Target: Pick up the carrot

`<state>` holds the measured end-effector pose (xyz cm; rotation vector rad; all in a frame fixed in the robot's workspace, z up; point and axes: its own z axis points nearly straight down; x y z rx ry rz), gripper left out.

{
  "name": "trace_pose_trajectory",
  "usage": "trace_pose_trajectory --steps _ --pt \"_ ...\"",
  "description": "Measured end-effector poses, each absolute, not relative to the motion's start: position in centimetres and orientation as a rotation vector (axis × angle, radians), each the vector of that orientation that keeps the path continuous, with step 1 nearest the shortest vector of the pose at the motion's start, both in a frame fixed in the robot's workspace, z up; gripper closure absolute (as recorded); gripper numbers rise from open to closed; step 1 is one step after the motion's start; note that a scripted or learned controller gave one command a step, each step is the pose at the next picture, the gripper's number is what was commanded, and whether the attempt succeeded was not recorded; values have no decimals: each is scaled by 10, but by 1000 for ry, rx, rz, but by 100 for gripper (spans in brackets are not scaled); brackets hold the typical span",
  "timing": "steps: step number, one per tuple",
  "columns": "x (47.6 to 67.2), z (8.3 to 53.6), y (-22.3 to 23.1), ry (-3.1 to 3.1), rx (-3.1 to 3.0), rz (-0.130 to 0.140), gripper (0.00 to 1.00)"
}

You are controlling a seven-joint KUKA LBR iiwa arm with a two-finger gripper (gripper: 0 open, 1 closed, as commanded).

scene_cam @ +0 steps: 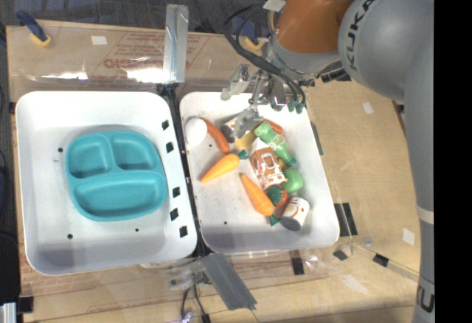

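Gripper (249,124) — perhaps touching bin-centre carrot (220,167)

The word "KUKA" stands in dark capitals on the grey arm (383,26) at the upper right of the frame, running slantwise down its casing. Faint red print shows on the clear plastic sheet (133,56) at the upper left, behind the bins, too blurred to read. A small carton (267,167) in the right bin bears printed colours, but no legible lettering.
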<state>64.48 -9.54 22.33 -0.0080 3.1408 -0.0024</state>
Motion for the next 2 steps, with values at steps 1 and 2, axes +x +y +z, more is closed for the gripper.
trace_pose_trajectory --steps 1,2 --pt "621 107 -100 3136 227 -6 0" --pt "580 92 -99 3141 -107 1 0"
